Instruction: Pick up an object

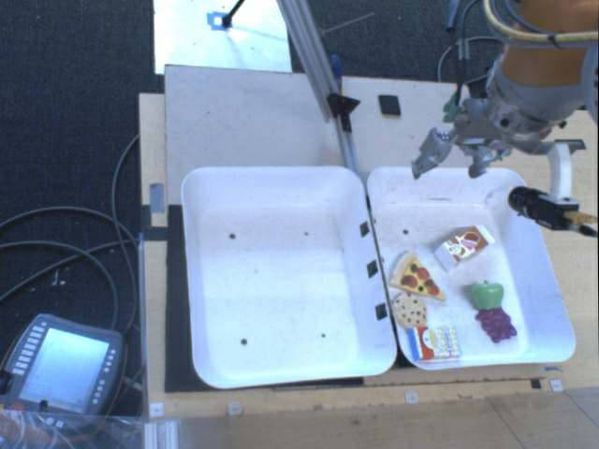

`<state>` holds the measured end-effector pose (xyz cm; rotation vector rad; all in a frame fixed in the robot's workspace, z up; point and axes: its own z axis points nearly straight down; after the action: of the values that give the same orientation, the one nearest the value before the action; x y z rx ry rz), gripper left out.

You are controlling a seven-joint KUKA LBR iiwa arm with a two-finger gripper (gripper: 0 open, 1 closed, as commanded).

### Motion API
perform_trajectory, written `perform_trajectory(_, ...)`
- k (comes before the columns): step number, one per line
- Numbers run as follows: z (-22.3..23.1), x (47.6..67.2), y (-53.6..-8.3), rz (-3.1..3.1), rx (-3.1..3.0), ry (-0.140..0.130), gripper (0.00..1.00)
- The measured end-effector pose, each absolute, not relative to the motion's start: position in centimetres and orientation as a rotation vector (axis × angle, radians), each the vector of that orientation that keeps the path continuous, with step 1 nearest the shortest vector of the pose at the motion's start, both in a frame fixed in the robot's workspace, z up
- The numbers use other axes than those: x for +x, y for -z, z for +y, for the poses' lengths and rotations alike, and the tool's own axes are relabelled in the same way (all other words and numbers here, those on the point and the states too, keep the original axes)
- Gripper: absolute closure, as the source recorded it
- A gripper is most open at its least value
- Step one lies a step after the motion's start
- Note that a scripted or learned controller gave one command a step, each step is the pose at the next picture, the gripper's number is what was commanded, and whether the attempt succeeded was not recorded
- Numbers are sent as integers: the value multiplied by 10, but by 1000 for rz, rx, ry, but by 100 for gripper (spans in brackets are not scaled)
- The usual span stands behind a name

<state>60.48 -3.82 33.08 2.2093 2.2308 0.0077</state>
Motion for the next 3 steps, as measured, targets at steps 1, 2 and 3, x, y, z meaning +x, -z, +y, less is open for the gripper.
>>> perform_trajectory(1,-43,604,-340,2222,2218,-3,100)
perform_trajectory(2,-43,604,-350,2223,2217,-4,100)
perform_trajectory(3,-43,605,-360,2224,2216,-5,100)
